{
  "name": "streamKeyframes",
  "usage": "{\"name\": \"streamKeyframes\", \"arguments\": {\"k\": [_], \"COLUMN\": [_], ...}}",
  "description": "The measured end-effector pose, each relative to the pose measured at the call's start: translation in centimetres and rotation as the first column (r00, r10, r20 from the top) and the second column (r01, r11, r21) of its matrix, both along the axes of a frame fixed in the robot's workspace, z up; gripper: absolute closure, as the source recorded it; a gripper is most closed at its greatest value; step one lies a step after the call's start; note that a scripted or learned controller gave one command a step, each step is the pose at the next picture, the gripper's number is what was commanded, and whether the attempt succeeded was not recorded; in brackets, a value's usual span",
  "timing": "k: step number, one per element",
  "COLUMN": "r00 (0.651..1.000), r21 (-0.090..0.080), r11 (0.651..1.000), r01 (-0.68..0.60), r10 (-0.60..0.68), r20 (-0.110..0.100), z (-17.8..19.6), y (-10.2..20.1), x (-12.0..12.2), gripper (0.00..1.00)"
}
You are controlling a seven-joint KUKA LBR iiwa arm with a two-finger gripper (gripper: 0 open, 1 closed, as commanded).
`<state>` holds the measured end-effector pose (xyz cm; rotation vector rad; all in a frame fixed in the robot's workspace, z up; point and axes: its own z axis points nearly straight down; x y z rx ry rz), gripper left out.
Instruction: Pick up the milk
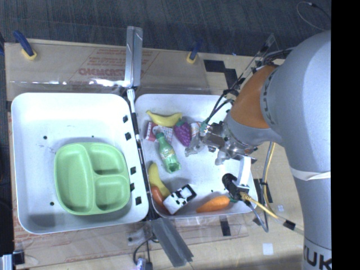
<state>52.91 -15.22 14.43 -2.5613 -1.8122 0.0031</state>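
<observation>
Milk carton (white with black patches) lies tipped at the near wall of the right bin, below and left of the gripper, well apart from it. Gripper hangs over the bin's middle, nothing between its fingers; can't tell whether they're spread or closed. Judging by the jumble, the items were dumped, not arranged. Count: two bananas, one green bottle, one bunch of grapes, one carrot, one milk. One green divided plate sits flat in the left bin, far left of the gripper.
</observation>
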Motion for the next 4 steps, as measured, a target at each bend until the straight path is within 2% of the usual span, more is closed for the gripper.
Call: {"name": "streamKeyframes", "arguments": {"k": [1,2,3,4], "r00": [0.977,0.927,0.971,0.980], "r21": [0.002,-0.001,-0.001,0.000], "r11": [0.977,0.927,0.971,0.980], "r01": [-0.215,-0.375,-0.239,-0.200], "r10": [0.215,0.375,0.239,0.200], "r20": [0.000,0.003,0.004,0.002], "z": [-4.8,2.5,-4.9,1.4], "y": [4.1,-2.8,3.8,-4.5], "x": [-5.3,-5.3,-5.2,-5.3], "gripper": [0.00,0.00,0.00,0.00]}}
